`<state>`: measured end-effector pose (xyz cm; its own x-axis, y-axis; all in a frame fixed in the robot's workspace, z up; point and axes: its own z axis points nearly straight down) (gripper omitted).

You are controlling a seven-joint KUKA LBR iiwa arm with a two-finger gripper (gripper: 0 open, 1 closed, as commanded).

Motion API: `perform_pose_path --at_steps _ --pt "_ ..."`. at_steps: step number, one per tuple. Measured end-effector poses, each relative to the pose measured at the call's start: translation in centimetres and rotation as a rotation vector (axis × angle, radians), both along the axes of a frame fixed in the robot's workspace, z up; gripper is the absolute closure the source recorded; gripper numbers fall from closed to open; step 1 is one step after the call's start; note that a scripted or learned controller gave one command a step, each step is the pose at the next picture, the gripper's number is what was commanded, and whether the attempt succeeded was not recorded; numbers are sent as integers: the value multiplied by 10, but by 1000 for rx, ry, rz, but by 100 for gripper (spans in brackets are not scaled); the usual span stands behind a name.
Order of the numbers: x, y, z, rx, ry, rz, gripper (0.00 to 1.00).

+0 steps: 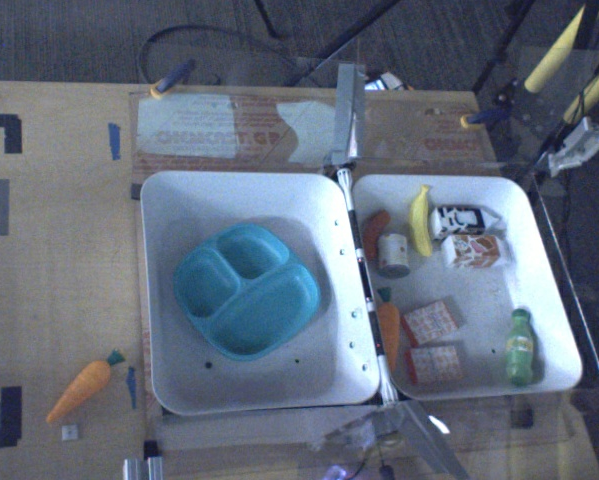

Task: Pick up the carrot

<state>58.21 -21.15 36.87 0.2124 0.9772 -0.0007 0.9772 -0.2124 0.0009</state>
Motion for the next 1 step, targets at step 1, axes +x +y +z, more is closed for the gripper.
perform_pose_path --at_steps 1 --pt "-14 -6 -10 2 2 -38 0"
